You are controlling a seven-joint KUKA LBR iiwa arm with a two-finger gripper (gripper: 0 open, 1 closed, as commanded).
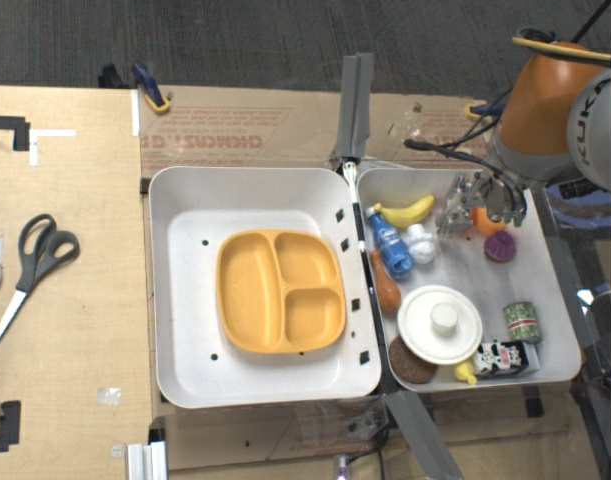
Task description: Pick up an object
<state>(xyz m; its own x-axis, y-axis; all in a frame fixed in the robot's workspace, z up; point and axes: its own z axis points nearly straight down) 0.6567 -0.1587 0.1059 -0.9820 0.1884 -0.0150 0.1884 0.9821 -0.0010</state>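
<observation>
Over the far end of the right bin (pixel 560 308), my gripper (pixel 482 206) hangs low beside an orange object (pixel 488 220) and a purple ball (pixel 501 246); I cannot tell its state. The left bin (pixel 175 298) holds a yellow divided plate (pixel 281 290).

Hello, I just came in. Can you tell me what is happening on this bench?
A grey robot arm reaches in from the right, and its tool is low in the far part of the right bin. It sits close to an orange thing and a purple ball. I cannot tell whether it holds anything. That bin also has a banana, a blue bottle, a white lid and a small can. The left bin holds a yellow divided plate.
</observation>
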